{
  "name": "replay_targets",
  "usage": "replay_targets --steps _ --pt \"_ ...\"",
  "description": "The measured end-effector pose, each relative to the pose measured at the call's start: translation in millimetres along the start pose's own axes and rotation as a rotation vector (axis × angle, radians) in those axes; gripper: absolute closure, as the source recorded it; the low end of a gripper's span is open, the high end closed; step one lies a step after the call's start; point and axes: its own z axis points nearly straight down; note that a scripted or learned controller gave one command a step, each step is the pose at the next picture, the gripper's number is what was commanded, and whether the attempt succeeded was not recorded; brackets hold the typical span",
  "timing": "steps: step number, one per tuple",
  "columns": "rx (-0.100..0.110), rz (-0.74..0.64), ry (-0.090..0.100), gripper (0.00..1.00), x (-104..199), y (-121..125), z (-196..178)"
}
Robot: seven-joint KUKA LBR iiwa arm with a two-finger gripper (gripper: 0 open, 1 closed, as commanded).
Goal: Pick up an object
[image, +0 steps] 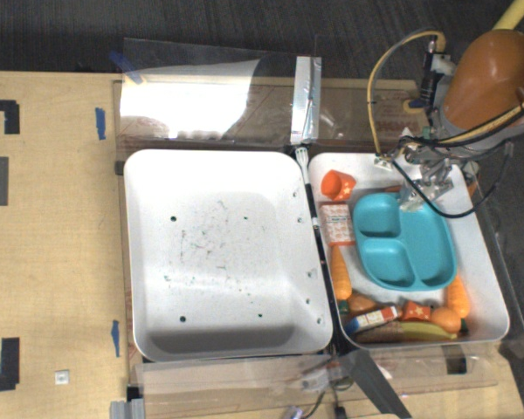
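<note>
1. Wooden tabletop carries two white bins; we see the left bin bare.
2. Right bin holds teal tray, orange cup, carrots, marker.
3. End effector sits over tray's top edge; finger state we cannot tell.

Look at your arm: it shows you a rounded, glossy orange band above the wrist, with a pale yellow stretch at the upper corner. Yellow and black cables loop out from it and run along its side. Below sits your gripper, a cluster of bare silvery metal parts and thin linkages, small and intricate.
</note>
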Motion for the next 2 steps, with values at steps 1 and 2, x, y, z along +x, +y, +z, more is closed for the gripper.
replay_targets --steps 1,2 --pt "-0.001 -0.118 0.002 1.0 44 16 -158" --pt "-0.028 -0.217 -0.014 1.0 11 7 13"
